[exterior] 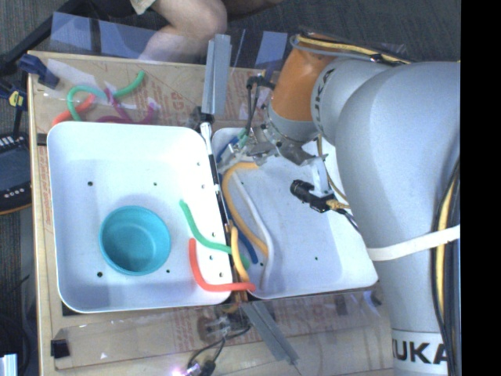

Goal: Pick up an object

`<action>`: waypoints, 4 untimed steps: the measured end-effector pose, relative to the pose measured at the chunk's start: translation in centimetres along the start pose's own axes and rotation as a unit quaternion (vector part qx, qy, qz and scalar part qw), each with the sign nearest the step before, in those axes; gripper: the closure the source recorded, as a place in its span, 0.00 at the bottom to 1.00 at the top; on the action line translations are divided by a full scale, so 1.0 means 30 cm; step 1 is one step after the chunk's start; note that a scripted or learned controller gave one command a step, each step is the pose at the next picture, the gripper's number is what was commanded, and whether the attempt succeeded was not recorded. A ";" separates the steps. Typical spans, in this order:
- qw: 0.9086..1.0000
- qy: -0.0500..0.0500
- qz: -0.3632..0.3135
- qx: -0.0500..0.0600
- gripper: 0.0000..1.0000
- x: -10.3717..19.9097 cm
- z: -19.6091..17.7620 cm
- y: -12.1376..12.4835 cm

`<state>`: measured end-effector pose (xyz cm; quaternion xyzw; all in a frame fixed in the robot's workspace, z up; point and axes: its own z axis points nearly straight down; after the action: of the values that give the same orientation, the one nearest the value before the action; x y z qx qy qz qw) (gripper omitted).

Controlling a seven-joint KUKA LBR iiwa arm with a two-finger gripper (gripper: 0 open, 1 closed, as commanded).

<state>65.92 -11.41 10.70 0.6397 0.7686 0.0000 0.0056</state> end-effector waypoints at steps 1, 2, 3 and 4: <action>1.000 0.000 -0.001 -0.002 1.00 0.001 -0.036 0.004; 1.000 0.000 -0.001 -0.001 0.00 0.001 -0.036 0.004; 1.000 -0.005 0.007 0.000 0.00 0.010 0.029 -0.003; 1.000 -0.001 0.004 0.001 1.00 0.026 -0.002 0.002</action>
<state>65.83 -10.63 10.76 0.6429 0.7659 -0.0013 0.0056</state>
